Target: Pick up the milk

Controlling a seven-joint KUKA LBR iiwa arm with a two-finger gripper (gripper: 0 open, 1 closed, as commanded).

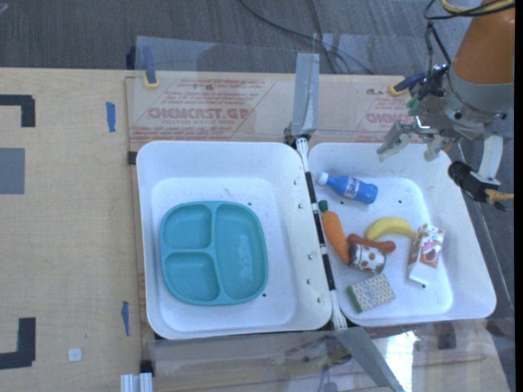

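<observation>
Hovering gripper: upper right of the frame, over the right bin's far rim, fingers spread wide, gripping nothing.
Milk: small carton lying at the right side of the right bin, well below the gripper.
Neighbours: banana just left of the milk; bottle, carrot, sponge further left.
Left bin: teal tray.

I see my hand hovering above the right bin's far edge, its fingers spread, well apart from the milk (lying near the banana).
</observation>
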